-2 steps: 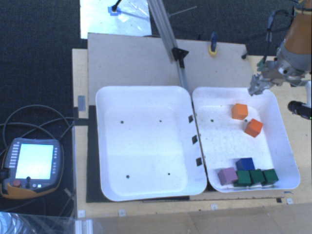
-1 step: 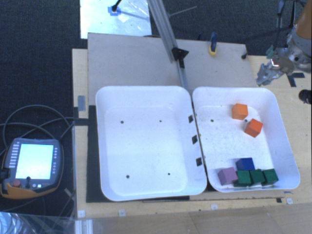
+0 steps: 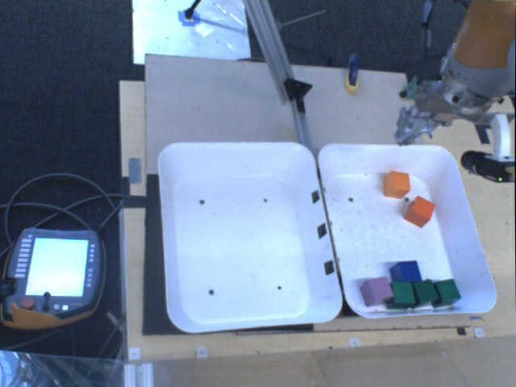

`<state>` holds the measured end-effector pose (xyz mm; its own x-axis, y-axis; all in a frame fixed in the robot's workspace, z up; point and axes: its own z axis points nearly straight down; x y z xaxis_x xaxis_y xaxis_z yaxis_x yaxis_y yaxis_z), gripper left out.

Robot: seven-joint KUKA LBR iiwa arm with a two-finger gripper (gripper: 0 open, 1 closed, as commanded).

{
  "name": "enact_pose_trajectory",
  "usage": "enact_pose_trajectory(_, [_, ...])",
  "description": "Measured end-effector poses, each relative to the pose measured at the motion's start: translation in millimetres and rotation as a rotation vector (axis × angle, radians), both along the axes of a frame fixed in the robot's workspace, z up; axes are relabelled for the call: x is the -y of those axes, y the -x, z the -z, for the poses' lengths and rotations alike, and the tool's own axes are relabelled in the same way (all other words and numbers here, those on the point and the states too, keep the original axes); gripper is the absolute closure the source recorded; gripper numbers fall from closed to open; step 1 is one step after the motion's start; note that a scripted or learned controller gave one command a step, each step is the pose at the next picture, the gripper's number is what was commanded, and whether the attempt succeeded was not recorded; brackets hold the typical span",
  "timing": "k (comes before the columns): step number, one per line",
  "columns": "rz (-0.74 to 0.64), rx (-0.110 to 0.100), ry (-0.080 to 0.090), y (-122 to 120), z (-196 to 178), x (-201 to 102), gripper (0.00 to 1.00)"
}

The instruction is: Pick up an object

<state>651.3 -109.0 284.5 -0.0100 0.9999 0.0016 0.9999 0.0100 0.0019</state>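
Observation:
The right bin (image 3: 463, 192) holds several small cubes. An orange cube (image 3: 396, 184) and a darker orange cube (image 3: 419, 211) lie near its far right side. Along its near edge sit a purple cube (image 3: 376, 290), a blue cube (image 3: 405, 272) and three green cubes (image 3: 425, 293) packed in a row. My gripper (image 3: 411, 126) hangs just beyond the bin's far rim, above and behind the orange cube, with nothing seen in it. The grey wrist and orange band rise from it to the top right.
The left bin (image 3: 173, 216) lies beside the right one. A slanted metal pole (image 3: 274, 39) ends at a black bracket near the bins' far junction. A blue-and-yellow clamp (image 3: 352, 71) stands on the bench behind. A teach pendant (image 3: 52, 276) lies far left.

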Motion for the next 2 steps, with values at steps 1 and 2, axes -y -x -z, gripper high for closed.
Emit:
enact_pose_trajectory(1, [0.0,-0.001,0.0,11,0,-48,1.0])
enact_pose_trajectory(2, [0.0,-0.002,0.0,31,9,-103,1.0])
